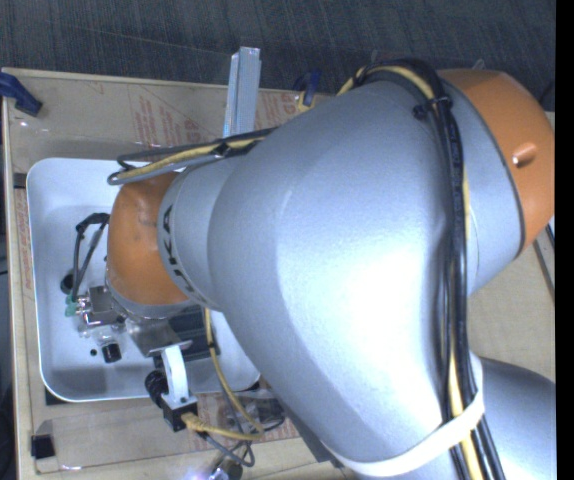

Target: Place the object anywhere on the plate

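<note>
At the far left, blue clamps (15, 92) grip the edge of the pale wooden bench (117, 98), whose surface reads as raw board with faint red printing. Next comes the left white bin (42, 268), a shallow, smooth, glossy tub with rounded corners; the part of its floor that shows is bare white. Over the middle of it hangs the arm's wrist, a burnt-orange band (137, 248) above a cluster of metal fittings, black cable and a white bracket. The claw (92, 313) sits low in that cluster, close to the bin floor, and whether its fingers are spread or pressed together I cannot tell. I cannot make out the object or the plate; if they lie in the bins, the arm covers them. So progress cannot be judged beyond this: nothing seen confirms a placement. Rightward, the big matte grey arm (347, 288) with its rounded casing and yellow-black cables (452, 198) blocks the rest of the bench.
</note>
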Controlling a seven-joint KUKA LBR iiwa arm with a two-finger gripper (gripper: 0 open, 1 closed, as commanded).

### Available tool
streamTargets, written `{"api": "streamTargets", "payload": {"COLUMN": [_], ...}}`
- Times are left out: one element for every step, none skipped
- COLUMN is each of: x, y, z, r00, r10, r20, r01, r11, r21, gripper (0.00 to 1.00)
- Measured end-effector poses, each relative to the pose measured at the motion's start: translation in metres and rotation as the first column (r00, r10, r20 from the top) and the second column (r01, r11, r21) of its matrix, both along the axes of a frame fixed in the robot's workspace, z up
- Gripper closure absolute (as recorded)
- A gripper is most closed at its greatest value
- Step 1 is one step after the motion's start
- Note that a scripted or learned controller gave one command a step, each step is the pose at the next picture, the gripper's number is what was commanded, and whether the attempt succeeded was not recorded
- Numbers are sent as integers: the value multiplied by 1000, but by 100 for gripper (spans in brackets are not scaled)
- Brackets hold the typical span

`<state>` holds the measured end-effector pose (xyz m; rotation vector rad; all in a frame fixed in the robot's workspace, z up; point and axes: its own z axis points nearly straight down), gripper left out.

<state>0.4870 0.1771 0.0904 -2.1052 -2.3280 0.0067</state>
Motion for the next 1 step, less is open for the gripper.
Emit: {"api": "streamTargets", "payload": {"x": [-3], "y": [-75], "z": [114], "r00": [975], "r10": [-223], "r20": [2], "r01": [223], "r11": [975], "r21": [-1], "gripper": [100]}}
